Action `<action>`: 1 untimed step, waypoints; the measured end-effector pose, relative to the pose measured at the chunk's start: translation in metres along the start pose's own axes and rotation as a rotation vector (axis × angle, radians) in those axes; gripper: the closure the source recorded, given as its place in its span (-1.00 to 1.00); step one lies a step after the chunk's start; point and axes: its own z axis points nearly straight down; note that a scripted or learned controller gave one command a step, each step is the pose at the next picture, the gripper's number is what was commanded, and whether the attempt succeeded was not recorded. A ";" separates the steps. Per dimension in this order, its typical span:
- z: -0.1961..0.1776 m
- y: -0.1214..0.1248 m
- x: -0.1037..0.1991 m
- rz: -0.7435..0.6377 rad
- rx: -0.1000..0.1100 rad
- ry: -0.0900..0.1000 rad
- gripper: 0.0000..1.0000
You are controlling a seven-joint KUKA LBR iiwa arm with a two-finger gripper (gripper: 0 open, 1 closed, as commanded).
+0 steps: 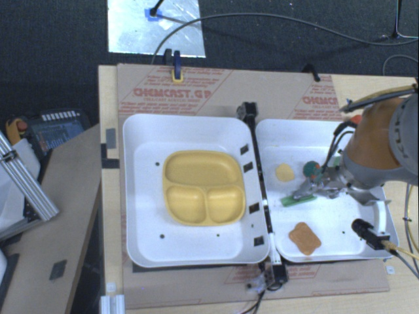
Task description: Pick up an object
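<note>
Green flat strip: the flat green strip-shaped object [298, 200] lies in the right shallow white bin [366, 131], near its middle, slanted, with the gripper's tip right at its upper end. It is the likeliest target, judging by where the arm has reached.

Gripper: the metal two-finger gripper [309, 190] sits low over the right bin floor, reached in from the right under the grey and orange arm [378, 142]. Whether its jaws are open or closed I cannot tell; the tips blur together with the strip at this slant, and nothing is plainly seen held between them.

Near neighbours: a small teal round object [310, 169] sits just beside the gripper's upper side, and a pale yellow round piece [284, 172] lies a little further left. A brown toast-shaped piece [304, 238] rests well apart, toward the bin's front edge.

Left bin: the left shallow white bin [141, 175] holds a yellow plastic plate with three compartments [201, 187], well away from the action.

Risk, thin target: the strip looks flat against the floor, so the tips may close above it and come up bare.

Risk, off-centre contact: the gripper meets the strip at one end, so a grasp could pivot and drop it.

Risk, crowding: the teal object is close enough to be nudged or pinched instead.
</note>
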 end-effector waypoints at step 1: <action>-0.015 0.004 0.000 -0.001 -0.012 -0.002 1.00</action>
